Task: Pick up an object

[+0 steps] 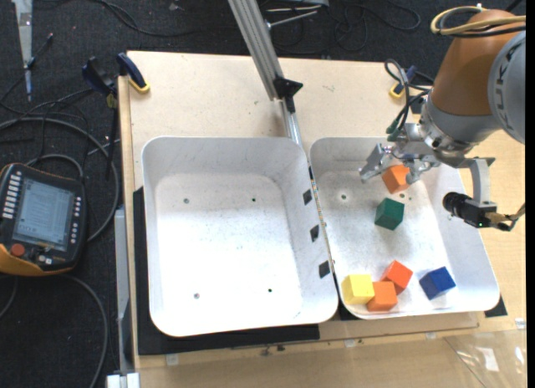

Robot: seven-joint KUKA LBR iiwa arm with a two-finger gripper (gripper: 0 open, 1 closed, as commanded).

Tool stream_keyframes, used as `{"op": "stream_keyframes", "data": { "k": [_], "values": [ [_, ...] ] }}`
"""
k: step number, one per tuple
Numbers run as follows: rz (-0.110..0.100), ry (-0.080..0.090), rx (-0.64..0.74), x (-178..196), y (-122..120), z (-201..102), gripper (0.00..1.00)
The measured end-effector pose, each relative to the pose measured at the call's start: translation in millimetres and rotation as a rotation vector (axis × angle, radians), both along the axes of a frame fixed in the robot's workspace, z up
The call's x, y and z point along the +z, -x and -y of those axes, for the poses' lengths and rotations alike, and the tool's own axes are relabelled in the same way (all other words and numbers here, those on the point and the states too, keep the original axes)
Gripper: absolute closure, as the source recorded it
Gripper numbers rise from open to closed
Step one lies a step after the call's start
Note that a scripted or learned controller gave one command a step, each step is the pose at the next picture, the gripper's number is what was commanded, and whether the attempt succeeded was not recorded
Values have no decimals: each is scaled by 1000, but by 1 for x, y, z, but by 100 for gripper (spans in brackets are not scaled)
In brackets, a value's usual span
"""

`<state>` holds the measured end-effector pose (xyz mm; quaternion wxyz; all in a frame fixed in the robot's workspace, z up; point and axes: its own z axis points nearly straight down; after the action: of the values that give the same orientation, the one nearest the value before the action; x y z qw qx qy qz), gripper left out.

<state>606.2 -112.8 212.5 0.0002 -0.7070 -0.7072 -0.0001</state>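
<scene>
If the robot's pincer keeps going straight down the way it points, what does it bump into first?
Probably the orange block right at the pincer. Under that is the right bin floor. Depth is hard to judge.

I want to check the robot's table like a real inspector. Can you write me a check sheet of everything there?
Surface: wooden bench; left bin and right bin side by side.
Job's things: in the right bin, green cube, yellow cube, two orange cubes, blue cube.
Clutter: nothing seen.
Pincer: over the right bin, orange block between its fingers.
Cables: black leads on floor.
Surroundings: handheld controller, metal pole.
</scene>
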Motion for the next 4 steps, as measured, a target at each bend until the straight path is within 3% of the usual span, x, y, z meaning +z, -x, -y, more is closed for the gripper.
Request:
{"op": "stream_keyframes", "data": {
  "k": [1,2,3,4],
  "values": [
    [20,7,2,-89,22,15,0],
    [39,17,5,-97,2,51,0],
    [47,17,3,-84,-1,52,100],
    [47,17,3,-85,0,52,0]
  ]
}}
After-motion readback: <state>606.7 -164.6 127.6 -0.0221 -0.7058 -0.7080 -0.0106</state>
